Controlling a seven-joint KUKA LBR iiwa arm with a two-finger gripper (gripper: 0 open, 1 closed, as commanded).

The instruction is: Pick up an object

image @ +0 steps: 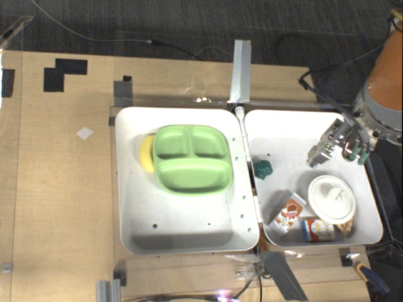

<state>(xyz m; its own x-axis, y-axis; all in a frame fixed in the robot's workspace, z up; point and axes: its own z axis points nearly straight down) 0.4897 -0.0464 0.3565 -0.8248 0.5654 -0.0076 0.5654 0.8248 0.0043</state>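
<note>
Pincer (pixel 322 148) hangs over far part of right bin (pixel 286 126), carrying nothing (finger spacing: cannot tell). Pickable objects lie nearer: white lidded cup (pixel 331 198), can (pixel 317 229), snack packet (pixel 288 214), teal lump (pixel 262 168). Green tray (pixel 191 158) in left bin (pixel 135 187).

Green tray (pixel 191 158) over something yellow (pixel 146 154), both bins (pixel 189 241) white, tan wood surface (pixel 56 187). Teal blob (pixel 262 168), white lidded cup (pixel 332 198), red-and-white packet (pixel 288 213), arm's orange band (pixel 385 79).
</note>
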